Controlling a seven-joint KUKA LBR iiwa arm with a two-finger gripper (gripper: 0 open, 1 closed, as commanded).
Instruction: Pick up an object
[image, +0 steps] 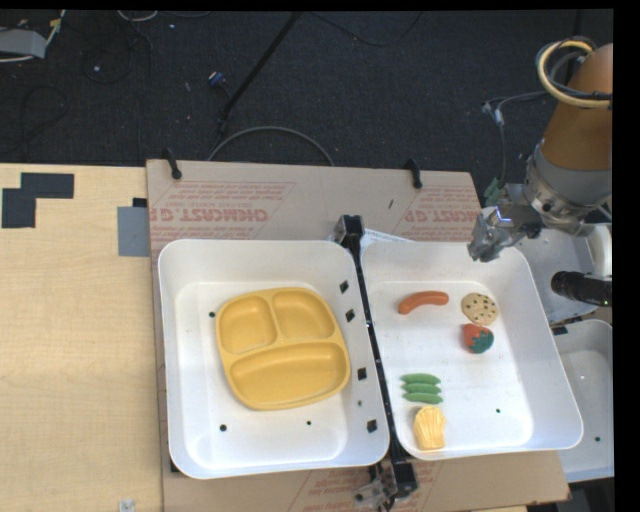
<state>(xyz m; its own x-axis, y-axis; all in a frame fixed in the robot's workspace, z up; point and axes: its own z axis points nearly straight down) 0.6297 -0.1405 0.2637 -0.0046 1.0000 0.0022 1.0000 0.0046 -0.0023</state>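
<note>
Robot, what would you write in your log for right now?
gripper: above right bin's far edge | held: nothing seen | nearest: sausage, cookie | yellow tray: left bin

White bins, yellow tray, small coloured toy foods.
Left bin (190, 300) white, holds yellow tray (282, 346); right bin (540, 330) white with orange sausage (424, 301), tan dark-speckled cookie (479, 307), red-and-green piece (478, 339), green pea pods (421, 387), pale yellow ridged piece (429, 428). Cardboard (300, 205) brown, red print.

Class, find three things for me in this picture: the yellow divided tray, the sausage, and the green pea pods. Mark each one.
yellow divided tray (285, 370): camera view, floor of its large lower compartment.
sausage (424, 301): camera view, middle of its length.
green pea pods (421, 388): camera view, centre of the cluster.
</note>
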